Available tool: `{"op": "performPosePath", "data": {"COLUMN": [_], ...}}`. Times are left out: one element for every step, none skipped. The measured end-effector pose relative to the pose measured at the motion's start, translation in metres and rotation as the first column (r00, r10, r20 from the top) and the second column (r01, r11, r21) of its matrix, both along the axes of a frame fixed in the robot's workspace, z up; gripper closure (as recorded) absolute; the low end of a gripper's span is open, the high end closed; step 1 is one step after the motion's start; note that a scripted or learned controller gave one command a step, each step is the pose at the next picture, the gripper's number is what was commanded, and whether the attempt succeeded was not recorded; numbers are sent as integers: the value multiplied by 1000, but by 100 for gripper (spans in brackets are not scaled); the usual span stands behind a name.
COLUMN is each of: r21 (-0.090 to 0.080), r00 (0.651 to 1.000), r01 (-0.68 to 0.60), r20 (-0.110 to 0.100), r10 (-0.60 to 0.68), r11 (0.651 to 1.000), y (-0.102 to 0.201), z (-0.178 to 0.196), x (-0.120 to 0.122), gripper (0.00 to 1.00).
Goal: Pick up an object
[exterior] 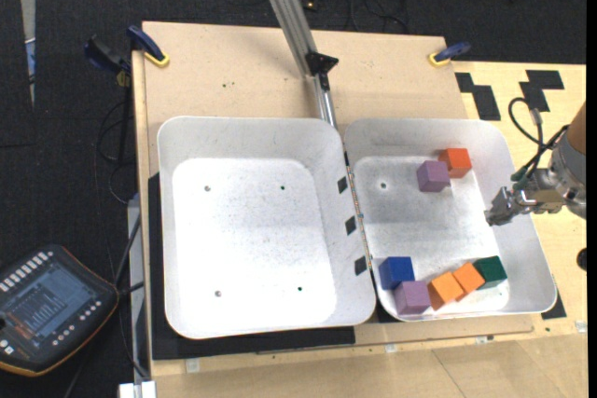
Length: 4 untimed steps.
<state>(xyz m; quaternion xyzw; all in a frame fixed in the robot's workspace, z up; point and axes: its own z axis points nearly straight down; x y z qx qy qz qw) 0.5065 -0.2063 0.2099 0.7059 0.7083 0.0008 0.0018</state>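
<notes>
The right bin [466, 219] holds several small blocks. An orange block [457, 160] and a purple block [433, 175] sit near its far side. Along its near edge lie a blue block [396, 271], a purple block [413, 295], two orange blocks [448, 286] [468, 276] and a green block [490, 271]. My gripper [501, 207] hangs at the bin's right rim, apart from every block, with nothing seen in it.
The left bin [247, 219] lies beside the right one. A slanted metal pole [284, 0] rises from the seam between the bins. Clamps [147, 44] [450, 53] hold the board's far corners. A teach pendant [47, 303] rests at the lower left.
</notes>
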Motion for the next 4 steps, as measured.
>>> {"op": "performPosePath", "data": {"r21": [3,4,3,3], "r00": [1000,1000,1000,1000], "r01": [-4,-5,-5,-6], "r20": [-4,-4,-1,-4], "r10": [4,5,5,6], "r11": [1000,1000,1000,1000], "y": [51,104,151,207], "z": [-5,-7,8,2], "x": [4,7,22,29], "gripper": [100,100,100,100]}}
